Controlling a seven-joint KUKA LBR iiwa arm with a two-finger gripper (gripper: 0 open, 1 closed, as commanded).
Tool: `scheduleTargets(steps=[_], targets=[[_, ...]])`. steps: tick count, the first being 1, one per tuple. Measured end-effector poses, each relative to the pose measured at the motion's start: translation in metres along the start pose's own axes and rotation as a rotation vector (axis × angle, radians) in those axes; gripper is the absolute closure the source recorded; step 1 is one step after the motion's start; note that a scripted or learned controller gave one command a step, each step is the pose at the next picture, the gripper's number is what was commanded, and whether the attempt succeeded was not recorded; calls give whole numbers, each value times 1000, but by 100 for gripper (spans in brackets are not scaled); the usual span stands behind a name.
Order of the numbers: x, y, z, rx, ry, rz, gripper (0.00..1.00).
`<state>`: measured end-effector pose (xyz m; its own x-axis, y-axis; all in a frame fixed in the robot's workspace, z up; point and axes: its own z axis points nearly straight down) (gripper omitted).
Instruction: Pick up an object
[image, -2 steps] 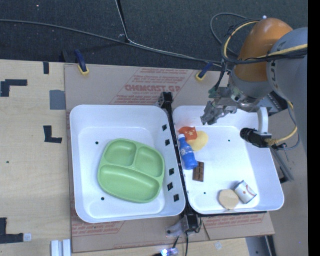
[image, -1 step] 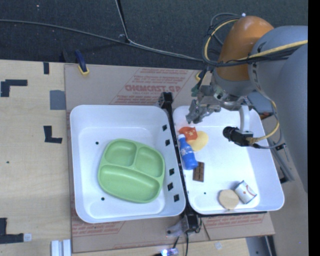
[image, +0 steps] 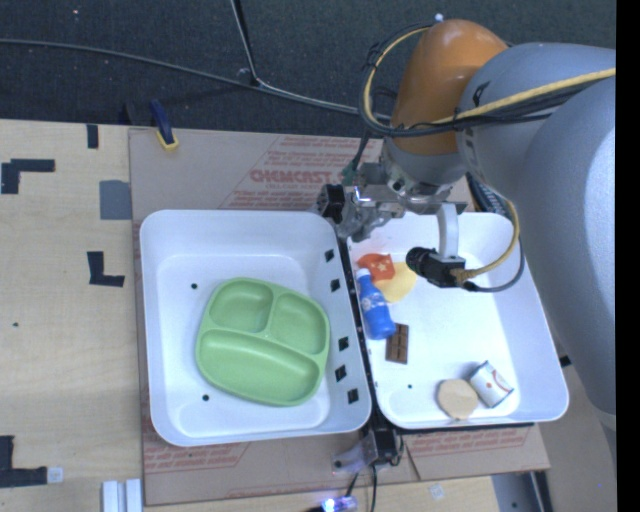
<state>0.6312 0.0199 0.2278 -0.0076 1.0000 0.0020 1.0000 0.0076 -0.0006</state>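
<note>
Claw (image: 392, 222) hangs over the right bin's (image: 520, 330) far-left corner, above the orange piece (image: 377, 265), presumably targeting it; its state I cannot tell

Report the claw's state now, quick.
Claw: above the top-left corner of the right white bin, over the small orange object; open or closed cannot be told, and nothing visibly held.

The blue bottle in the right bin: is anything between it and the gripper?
Nothing stands between them. The blue bottle lies just below the gripper, with the small orange-red object touching its upper end.
</note>
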Motion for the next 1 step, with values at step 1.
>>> scheduleTargets(steps=[1], targets=[[56, 2, -9, 0, 0, 0, 100]])
